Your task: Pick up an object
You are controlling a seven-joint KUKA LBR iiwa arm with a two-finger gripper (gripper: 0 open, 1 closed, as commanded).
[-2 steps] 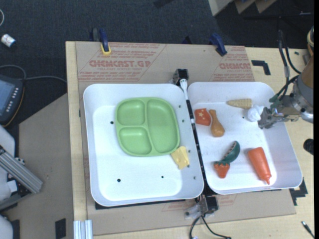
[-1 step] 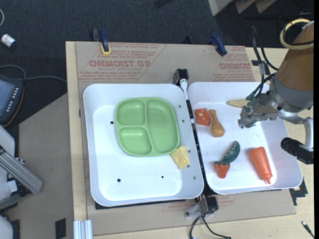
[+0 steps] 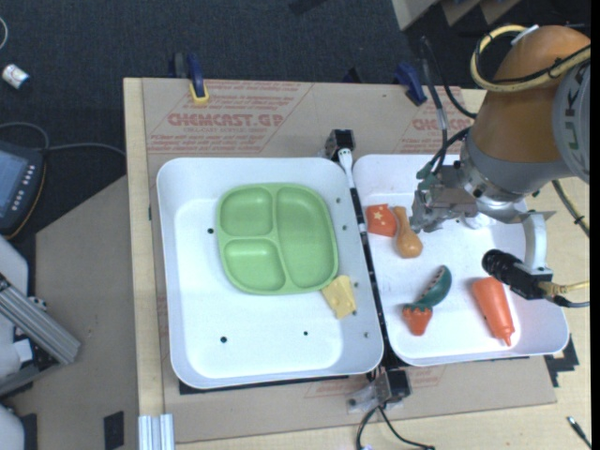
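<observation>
Camera view: I see the gripper (image 3: 429, 216) low over the right bin (image 3: 553, 340), at its 10 o'clock area; whether it is wide or narrow I cannot tell. Just at its 7 o'clock lies a tan pear-shaped toy (image 3: 407, 239), with a red-orange block (image 3: 381, 219) touching it at 9. Toward 6 lie a strawberry-like piece (image 3: 424, 303) and a carrot (image 3: 494, 309). In the left bin (image 3: 187, 345) sit a green divided plate (image 3: 277, 238) and a yellow piece (image 3: 340, 296) at its 5 o'clock corner.
</observation>
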